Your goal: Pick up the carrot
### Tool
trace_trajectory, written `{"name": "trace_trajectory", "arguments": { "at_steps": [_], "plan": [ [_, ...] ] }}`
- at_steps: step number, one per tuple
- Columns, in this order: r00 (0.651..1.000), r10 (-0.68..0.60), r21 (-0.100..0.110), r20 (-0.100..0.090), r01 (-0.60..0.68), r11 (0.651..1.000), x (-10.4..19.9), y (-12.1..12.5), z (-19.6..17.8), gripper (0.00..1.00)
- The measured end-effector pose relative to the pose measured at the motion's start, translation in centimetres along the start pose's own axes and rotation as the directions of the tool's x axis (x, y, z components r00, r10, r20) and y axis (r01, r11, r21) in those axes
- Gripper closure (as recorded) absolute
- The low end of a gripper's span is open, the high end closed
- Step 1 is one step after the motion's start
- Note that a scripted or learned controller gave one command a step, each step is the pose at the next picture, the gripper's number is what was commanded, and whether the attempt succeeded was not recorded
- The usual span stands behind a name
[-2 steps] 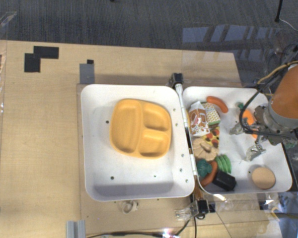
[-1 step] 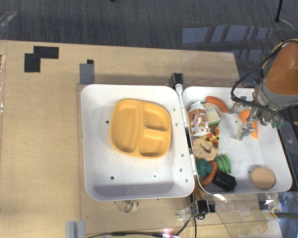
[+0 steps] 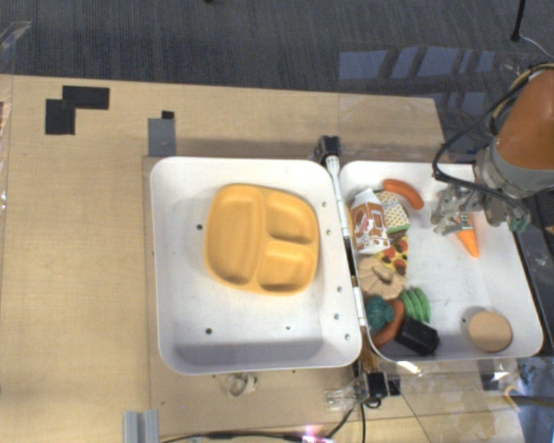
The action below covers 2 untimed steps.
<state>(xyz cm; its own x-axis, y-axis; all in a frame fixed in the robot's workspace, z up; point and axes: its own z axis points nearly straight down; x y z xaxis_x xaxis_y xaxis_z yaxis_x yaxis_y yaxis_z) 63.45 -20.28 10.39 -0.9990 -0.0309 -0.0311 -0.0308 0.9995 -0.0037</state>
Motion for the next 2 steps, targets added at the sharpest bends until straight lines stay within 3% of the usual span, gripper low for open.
{"name": "trace_trajectory", "arguments": {
  "at_steps": [1,2],
  "plan": [
    [1.0,0.0,0.0,-0.001,0.0,1.0,0.0,0.0,0.0,0.0],
    [1.0,-0.002,0.003,0.015,0.002,1.0,-0.5,0.0,-1.5,1.0]
  ]
}}
